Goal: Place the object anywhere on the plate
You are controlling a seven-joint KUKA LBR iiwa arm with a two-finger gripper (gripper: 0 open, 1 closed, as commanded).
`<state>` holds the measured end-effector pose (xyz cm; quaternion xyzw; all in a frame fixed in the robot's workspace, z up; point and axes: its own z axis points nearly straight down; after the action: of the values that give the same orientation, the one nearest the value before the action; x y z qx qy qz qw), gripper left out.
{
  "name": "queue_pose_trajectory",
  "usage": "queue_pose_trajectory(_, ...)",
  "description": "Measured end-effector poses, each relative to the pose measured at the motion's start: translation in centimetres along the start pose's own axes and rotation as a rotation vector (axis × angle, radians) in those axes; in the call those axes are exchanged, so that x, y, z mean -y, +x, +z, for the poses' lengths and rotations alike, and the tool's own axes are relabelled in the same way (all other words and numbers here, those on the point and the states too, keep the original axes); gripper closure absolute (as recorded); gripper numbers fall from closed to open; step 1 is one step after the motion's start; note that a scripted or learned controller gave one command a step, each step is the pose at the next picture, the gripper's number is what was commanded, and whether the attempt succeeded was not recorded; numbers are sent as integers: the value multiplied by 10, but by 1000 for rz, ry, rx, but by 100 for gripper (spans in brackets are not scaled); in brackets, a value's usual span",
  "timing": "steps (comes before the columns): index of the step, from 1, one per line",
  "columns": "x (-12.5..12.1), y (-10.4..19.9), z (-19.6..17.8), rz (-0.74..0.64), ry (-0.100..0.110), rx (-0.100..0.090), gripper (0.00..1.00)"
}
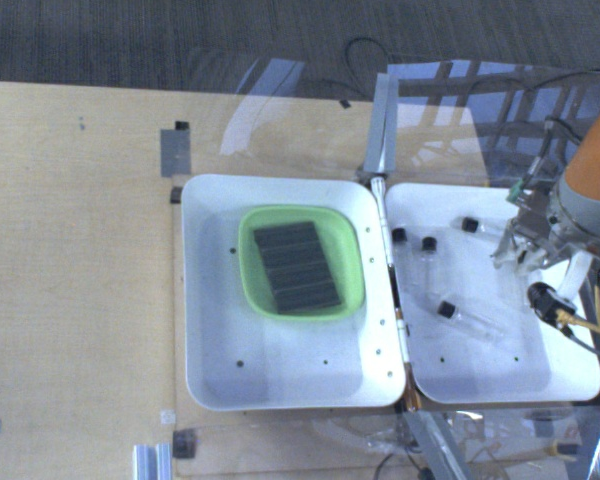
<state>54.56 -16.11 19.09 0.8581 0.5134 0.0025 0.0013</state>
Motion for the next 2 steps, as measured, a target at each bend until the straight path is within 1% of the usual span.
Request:
queue_pose_trajectory(1,51,39,20,-188,3,1,100)
queue_pose_trajectory(2,51,39,20,-187,2,1,0)
